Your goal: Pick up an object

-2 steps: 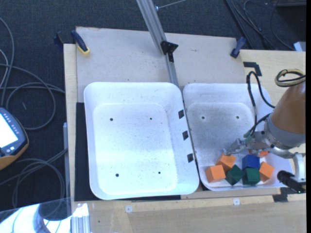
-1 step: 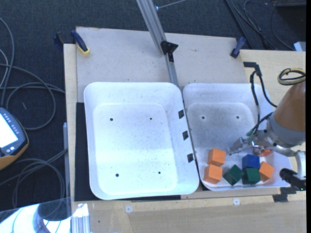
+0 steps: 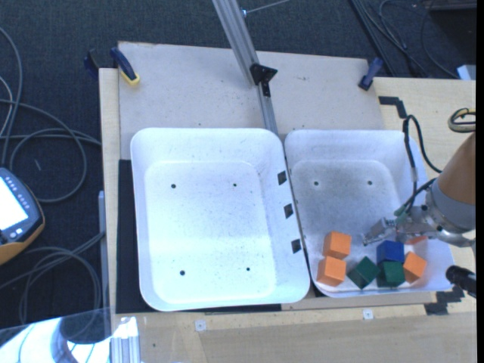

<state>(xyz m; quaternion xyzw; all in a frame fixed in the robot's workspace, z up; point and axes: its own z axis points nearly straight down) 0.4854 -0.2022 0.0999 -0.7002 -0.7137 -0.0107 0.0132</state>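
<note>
Here, your gripper (image 3: 387, 231) hangs low over the front right corner of the right bin (image 3: 340, 146), just above the blue block (image 3: 391, 250). Whether the fingers are spread or pressed together you cannot tell; they blur into a grey tangle with a red-tipped part. Nothing visibly sits between them.

Your risk is crowding. 6 blocks huddle there: 2 orange blocks (image 3: 333, 257) at the cluster's left, 2 green blocks (image 3: 376, 273) at the front edge, the blue one, and another orange block (image 3: 414, 266) against the right wall. A descent could land on a neighbour, wedge 2 together, or shove a block against the wall.

The arm (image 3: 457, 195) is cut off at the right, and its wrist hides part of the corner.
</note>
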